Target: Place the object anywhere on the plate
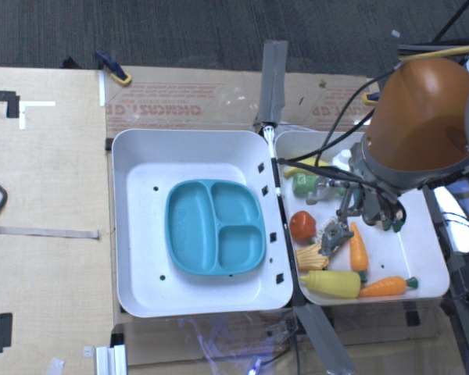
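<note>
Orange-banded, our arm (418, 116) hangs above; our gripper (336, 237), perhaps open though we cannot tell, hovers beside the tomato (302, 225). Picking comes next; the plate (216, 226) waits left.

- The plate (216, 226) is seen as smooth teal plastic with a soft sheen.
- Both bins (133, 209) are rendered in smooth white plastic (slightly glossy along the rims).
- The bench top (47, 170) is shown as matt brown cardboard.
- The arm's orange band (422, 116) is finished glossy and smooth.
- The toy carrots (384, 287) and tomato (302, 225) appear to be shiny plastic, though detail is poor.
</note>
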{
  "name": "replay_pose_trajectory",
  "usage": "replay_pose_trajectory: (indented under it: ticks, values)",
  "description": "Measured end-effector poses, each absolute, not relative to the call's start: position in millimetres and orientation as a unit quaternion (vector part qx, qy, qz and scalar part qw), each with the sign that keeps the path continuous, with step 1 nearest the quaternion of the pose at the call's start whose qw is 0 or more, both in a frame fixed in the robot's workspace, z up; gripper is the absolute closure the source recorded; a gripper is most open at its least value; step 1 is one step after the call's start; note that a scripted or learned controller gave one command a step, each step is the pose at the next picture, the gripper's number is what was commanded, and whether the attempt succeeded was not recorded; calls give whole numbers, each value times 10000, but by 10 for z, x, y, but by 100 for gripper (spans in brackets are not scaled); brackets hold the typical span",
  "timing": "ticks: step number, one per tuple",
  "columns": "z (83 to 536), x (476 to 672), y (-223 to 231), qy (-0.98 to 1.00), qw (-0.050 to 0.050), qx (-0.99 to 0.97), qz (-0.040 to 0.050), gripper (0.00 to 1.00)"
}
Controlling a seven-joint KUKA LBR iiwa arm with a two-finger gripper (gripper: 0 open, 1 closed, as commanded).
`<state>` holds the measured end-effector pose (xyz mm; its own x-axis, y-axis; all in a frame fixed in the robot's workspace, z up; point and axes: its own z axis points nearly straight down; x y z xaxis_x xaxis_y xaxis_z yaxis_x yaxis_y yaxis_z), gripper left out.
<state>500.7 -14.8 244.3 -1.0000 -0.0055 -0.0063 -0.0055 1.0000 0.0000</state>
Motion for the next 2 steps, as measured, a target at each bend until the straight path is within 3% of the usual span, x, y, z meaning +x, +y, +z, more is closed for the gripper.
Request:
replay_pose_trajectory:
  ticks: [2]
  values:
    - [2443,5007,-148,10000,31,-27,0,0]
